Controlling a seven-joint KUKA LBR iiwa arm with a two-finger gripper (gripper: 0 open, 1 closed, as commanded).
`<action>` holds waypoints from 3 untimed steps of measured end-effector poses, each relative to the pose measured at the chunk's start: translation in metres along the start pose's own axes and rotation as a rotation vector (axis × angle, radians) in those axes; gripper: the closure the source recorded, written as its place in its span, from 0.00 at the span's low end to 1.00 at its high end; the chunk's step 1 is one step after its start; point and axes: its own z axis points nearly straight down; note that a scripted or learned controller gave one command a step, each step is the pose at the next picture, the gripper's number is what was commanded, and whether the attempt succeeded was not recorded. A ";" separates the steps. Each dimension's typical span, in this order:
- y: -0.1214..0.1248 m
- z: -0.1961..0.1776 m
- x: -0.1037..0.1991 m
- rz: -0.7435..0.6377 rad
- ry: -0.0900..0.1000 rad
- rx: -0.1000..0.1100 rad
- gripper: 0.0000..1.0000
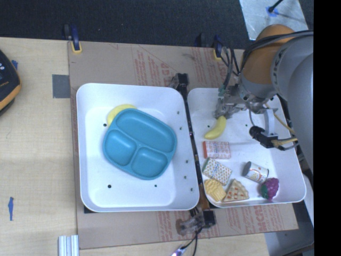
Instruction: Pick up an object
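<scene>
Camera view looks down on two white bins, and we see the left bin [90, 196] mostly taken up by a blue divided plate [139, 143] lying over a yellow item [118, 111], with bare floor along its near and left walls. The right bin [290, 193] is crowded toward its near edge: a wrapped snack [217, 149], a patterned packet [217, 170], a waffle [214, 189], a pizza slice [235, 191], a small can [256, 172] and purple grapes [270, 188]. Open floor remains in the bin's far half. There the banana [216, 128] lies, just below the gripper [226, 108]. The arm reaches in from the right, wrist tilted down over that far corner. We cannot tell how the gripper is set.
</scene>
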 end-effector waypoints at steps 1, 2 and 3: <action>-0.064 -0.100 0.051 0.000 0.001 0.000 1.00; -0.081 -0.117 0.085 0.000 0.000 0.002 1.00; -0.094 -0.158 0.141 0.001 0.001 -0.001 1.00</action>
